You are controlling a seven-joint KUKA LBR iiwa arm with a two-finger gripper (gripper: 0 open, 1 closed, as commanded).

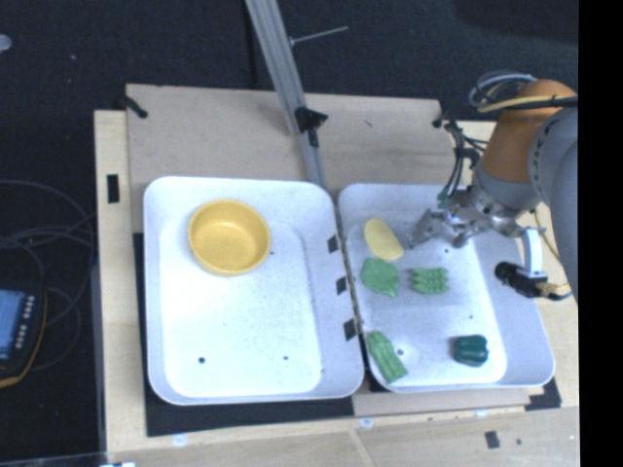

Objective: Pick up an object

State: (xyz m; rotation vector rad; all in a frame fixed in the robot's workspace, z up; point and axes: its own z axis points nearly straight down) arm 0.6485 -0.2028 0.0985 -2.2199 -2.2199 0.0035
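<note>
We see the gripper [440, 228] mid-right of frame, apparently spread open and empty, just right of the yellow piece [383, 239] in the right bin [531, 343]. Risk: fingers straddle nothing, or nudge it into the green pieces [404, 279].

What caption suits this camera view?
Gripper hovers in the right bin near a yellow object; yellow bowl left.

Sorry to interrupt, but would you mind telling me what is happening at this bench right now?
The grey arm reaches in from the right, its claw poised over the right bin, close to a yellow item. Four green pieces lie lower in that bin. A yellow bowl sits in the left bin. Nothing appears lifted yet.
</note>
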